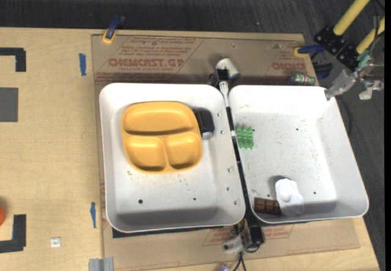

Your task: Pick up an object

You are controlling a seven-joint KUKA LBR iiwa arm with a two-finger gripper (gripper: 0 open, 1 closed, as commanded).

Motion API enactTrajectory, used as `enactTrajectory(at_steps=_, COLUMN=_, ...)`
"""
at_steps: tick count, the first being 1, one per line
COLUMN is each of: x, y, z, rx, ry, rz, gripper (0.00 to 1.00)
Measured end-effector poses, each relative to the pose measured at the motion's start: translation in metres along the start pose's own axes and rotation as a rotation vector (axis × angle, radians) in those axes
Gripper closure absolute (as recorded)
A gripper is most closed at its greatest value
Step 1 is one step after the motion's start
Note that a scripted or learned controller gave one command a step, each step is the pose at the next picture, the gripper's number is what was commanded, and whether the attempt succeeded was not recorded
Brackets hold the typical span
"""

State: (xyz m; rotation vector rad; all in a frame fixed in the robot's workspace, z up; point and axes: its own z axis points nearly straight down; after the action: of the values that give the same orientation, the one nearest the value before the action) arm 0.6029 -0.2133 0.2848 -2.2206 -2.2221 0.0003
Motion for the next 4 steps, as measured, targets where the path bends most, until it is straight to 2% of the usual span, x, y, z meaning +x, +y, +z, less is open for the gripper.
enactTrajectory(at_steps=1, x=0.025, y=-0.061, z=0.177, rx=0.000, ry=0.001, rz=-0.326, gripper=0.00)
enactTrajectory(at_steps=2, x=0.099, y=-0.124, z=0.196, rx=0.001, ry=0.001, rz=-0.273, gripper=0.00)
enactTrajectory(at_steps=3, x=0.080, y=-0.123, z=0.129, rx=-0.003, ry=-0.001, rz=0.011, gripper=0.00)
enactTrajectory(at_steps=4, x=0.111, y=-0.123, z=0.200, rx=0.001, ry=0.002, rz=0.532, gripper=0.00)
